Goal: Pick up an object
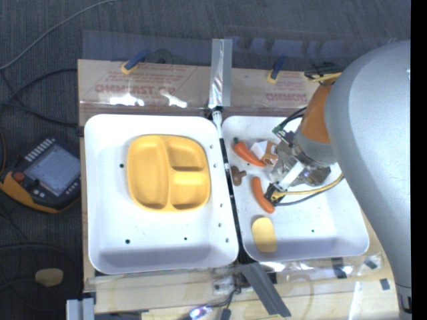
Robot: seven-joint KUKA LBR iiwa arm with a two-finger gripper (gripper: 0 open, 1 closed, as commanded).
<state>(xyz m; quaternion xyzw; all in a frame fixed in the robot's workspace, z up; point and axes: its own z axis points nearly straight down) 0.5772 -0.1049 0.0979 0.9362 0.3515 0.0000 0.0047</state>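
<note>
- Camera view, nearest edge: we see the desk [167, 282] carrying two shallow white bins side by side, the left bin [107, 245] and the right bin [347, 242], meeting at a central divider.
- Near part of the right bin: a pale yellow piece [264, 235] lies alone, well apart from the other items.
- Left bin, middle: a yellow compartment tray [168, 172] sits flat; nothing lies in its sections.
- Right bin, middle: an orange carrot-like piece [261, 195] lies tilted, its lower end touching or just beside the gripper [279, 187]. We take this as the likely target.
- Gripper: the fingers point down and to the left beside that piece. We cannot tell how far open they are, nor whether anything sits between them.
- Further back: a second orange carrot [248, 153], a small brown item [237, 175] near the divider, and a small brown-and-white item [270, 155] crowd the gripper.
- Arm: the grey arm [377, 145] with its orange band [319, 119] reaches in from the right.
- Risk, in our judgement: the piece is narrow and rounded, so an off-centre closure may squeeze it out sideways; close neighbours could be nudged or caught.
- Far edge: cardboard [153, 82] with clamps lies behind the bins.
</note>
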